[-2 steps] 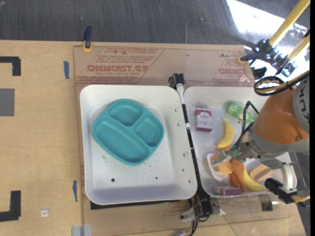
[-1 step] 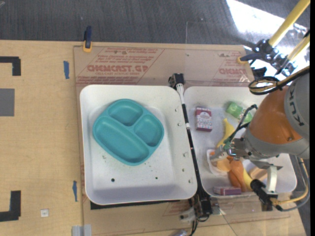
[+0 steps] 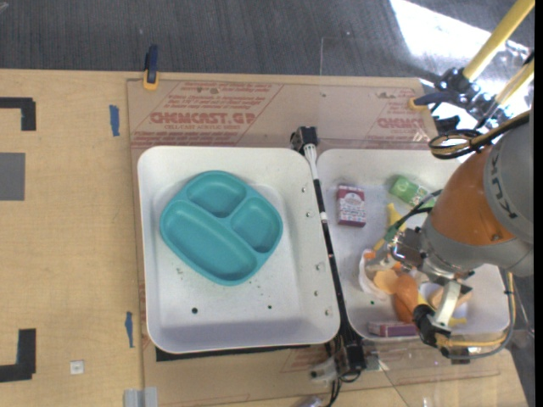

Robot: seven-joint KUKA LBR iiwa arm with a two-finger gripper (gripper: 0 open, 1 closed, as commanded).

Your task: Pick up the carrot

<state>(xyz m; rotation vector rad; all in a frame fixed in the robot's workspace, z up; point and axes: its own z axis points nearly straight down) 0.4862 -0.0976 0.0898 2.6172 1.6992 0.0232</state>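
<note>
Camera view: the carrot [image 3: 405, 295] is in the near part of the right bin [image 3: 488, 316], tucked right up against the gripper [image 3: 414, 268]. Honestly can't tell if that's open or closed. A teal plate [image 3: 221, 225] sits in the left bin [image 3: 170, 312].

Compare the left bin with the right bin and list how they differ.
The left bin holds one large teal divided plate; the right bin holds several small things, among them a maroon box, a green item and the orange carrot. The grey and orange arm hangs over the right bin and hides part of it; the left bin lies in full view. Both are shallow, white and set side by side.
</note>
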